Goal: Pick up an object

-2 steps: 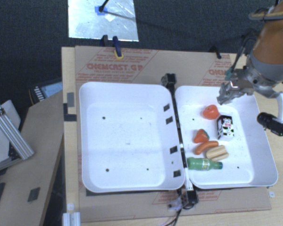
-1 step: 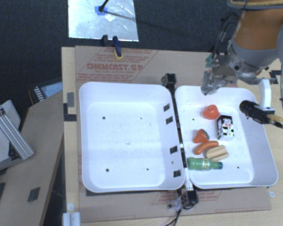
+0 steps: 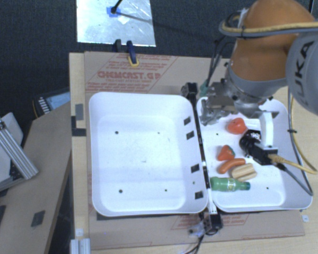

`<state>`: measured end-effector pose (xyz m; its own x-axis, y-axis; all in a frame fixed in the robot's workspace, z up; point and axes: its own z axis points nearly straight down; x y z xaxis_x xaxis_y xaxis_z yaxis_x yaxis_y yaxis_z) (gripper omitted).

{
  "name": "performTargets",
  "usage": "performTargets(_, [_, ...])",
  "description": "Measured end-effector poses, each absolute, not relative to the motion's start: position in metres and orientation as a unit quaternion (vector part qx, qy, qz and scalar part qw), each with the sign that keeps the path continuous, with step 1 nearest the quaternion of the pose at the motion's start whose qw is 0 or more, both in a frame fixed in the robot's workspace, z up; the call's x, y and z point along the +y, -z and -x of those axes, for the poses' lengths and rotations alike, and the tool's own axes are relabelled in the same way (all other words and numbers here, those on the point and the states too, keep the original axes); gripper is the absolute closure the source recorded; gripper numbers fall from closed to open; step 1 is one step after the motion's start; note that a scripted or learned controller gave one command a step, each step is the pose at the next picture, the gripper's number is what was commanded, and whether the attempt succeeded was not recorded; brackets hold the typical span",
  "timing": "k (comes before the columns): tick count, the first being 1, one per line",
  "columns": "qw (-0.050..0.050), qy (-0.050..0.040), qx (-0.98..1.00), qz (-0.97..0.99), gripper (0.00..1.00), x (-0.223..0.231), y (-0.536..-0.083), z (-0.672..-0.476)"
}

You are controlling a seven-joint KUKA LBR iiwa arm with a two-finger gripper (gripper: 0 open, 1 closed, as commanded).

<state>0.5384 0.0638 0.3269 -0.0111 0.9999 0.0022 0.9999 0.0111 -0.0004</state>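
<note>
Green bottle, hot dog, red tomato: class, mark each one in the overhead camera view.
green bottle (image 3: 229,184), camera view, middle of its body
hot dog (image 3: 243,171), camera view, centre of the bun
red tomato (image 3: 236,126), camera view, middle of its top surface

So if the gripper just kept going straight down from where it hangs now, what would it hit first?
Probably bare floor of the right bin near its far-left corner. The gripper points down there, and the red tomato-like piece lies just to its right, seemingly off that line, though depth is hard to judge.
</note>
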Motion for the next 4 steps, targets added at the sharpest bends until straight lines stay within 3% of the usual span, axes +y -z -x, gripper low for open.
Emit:
performTargets(1, [0.000, 0.0018, -0.711, 0.703, 1.00, 0.125, -0.341, -0.533])
performTargets(2, [-0.001, 0.0015, -0.707, 0.708, 1.00, 0.072, -0.381, -0.485])
performTargets(3, [-0.001, 0.0020, -0.710, 0.705, 1.00, 0.112, -0.414, -0.487])
performTargets(4, [-0.001, 0.0032, -0.710, 0.704, 1.00, 0.168, -0.441, -0.509])
